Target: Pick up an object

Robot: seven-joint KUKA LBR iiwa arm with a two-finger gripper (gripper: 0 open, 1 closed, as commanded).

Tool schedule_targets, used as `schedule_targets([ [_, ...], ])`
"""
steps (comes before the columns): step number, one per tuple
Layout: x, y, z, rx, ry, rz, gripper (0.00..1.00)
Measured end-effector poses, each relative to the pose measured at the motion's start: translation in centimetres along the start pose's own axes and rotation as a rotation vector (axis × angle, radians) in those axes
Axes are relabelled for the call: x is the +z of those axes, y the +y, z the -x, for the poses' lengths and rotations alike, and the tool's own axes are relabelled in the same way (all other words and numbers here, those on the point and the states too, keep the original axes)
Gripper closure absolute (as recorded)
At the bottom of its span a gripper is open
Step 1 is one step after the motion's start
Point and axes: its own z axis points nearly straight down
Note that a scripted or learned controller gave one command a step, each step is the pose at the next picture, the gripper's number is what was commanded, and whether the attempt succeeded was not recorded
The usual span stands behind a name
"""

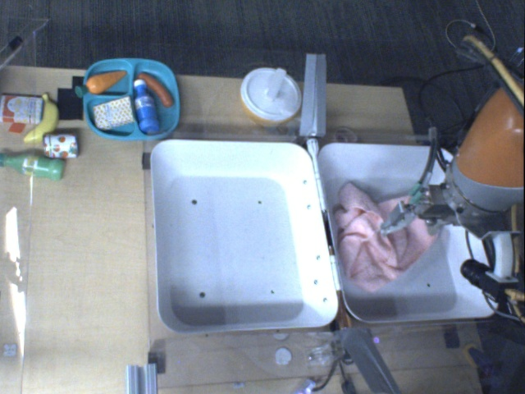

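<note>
Crumpled pink cloth, right bin

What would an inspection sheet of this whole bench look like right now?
Surface: wooden bench with left bin and right bin side by side.
Job's things: crumpled pink cloth in the right bin.
Clutter: blue tray of toy food, banana, small can, green bottle, lidded cup.
Grippers: claw down at the cloth's upper right edge.
Cables: black cables behind the arm.
Surroundings: dark carpet.
</note>
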Motion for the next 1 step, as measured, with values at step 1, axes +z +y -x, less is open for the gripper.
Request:
schedule_targets([
  [1, 11.13, 3.11, 0.77, -0.081, -0.001, 0.007, 0.00],
])
